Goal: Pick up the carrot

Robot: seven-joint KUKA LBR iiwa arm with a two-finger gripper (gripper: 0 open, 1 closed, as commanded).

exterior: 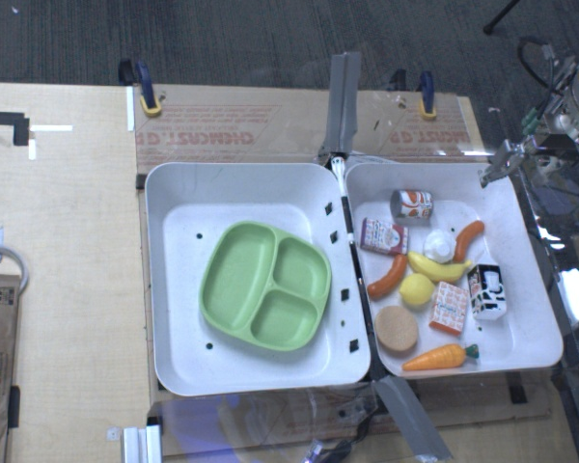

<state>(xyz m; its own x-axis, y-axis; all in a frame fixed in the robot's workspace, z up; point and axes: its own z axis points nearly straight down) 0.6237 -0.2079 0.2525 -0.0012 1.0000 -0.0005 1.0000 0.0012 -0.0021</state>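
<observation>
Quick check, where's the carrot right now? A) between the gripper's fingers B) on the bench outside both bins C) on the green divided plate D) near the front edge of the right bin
D. The carrot lies flat on the floor of the right bin near its front edge, just below the round tan patty; the green plate sits in the left bin.

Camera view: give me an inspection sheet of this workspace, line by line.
Surface: two white bins side by side, left bin, right bin, on a wooden bench.
Job's things: carrot lying near the right bin's front wall, leafy end to the right.
Clutter: green divided plate in left bin; banana, lemon, two sausages, can, cartons, round cookie in right bin.
Grippers: gripper over right bin's far right corner; state unclear.
Cables: black cables at upper right.
Surroundings: two clamps, dark floor.
</observation>
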